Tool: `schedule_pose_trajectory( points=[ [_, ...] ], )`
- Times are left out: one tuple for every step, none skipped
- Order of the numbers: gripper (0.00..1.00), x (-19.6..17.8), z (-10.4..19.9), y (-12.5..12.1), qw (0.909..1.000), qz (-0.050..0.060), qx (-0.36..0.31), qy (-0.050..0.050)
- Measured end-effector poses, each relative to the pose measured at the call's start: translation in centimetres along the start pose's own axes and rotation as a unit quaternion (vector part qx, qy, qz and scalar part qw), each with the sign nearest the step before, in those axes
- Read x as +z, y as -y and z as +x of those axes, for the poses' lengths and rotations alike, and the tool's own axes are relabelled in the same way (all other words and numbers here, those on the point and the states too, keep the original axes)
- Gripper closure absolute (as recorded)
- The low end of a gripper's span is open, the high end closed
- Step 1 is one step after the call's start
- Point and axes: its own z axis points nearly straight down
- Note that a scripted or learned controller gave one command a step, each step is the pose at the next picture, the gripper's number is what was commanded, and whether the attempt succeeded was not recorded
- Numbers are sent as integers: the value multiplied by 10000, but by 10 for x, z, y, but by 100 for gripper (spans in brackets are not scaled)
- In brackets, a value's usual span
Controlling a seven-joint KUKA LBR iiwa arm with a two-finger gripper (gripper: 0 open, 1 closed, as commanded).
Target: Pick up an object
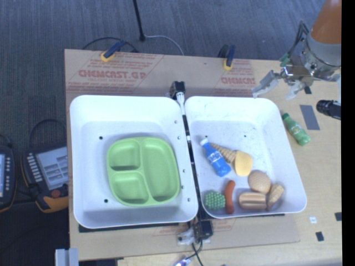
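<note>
The right bin (277,115) holds several toy foods along its front: a blue bottle (215,158), an ice cream cone (237,159), a red sausage (229,195), a green broccoli piece (213,199), a hot dog bun (252,200), a round brown bread (259,180) and a small pastry (275,193). My gripper (274,90) hovers above the bin's far right corner, open, with nothing between its fingers. It is well apart from the foods.
A green divided plate (143,169) lies in the left bin (89,121). A green bottle (295,129) lies on the bench just right of the right bin. Clamps (227,57) and cables sit at the bench's far edge.
</note>
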Motion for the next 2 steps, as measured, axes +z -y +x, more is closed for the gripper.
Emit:
schedule_pose_trajectory(
  points=[
    [0,75,88,51,10000,14,24,-7],
    [0,184,95,109,9991,1,419,-3]
  ],
)
